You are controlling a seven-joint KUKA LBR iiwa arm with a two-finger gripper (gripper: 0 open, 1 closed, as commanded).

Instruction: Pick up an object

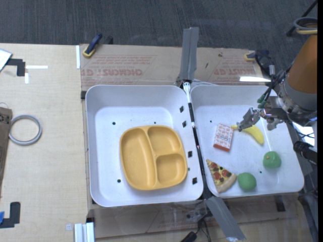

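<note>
where any writing could be read, it was on the brown cardboard sheet [121, 64] lying flat under the far ends of the two bins: red upside-down print that looked like "chemcat", repeated on the right part, with smaller lines beneath too small to make out. the small red and white packet [223, 137] in the right bin [202, 97] carried print as well, but it was too blurred to read.

the gripper [248, 121] hung over the right bin, reaching in from the right below the arm's orange band [307, 64]. its tip sat right at the near end of the banana [252, 133], seemingly touching it, though the view did not show the fruit between the fingers, and whether the gripper was spread or closed could not be told.

the banana lay slantwise in the middle of the right bin, just right of the packet. nearer the front edge lay a pizza slice toy [220, 175], a green ball [247, 181] beside it, and a green apple [271, 160] toward the right wall.

the left bin [101, 105] held a yellow divided plate [153, 156]. on the tabletop [45, 175] well to the left lay a roll of tape [24, 129].
</note>
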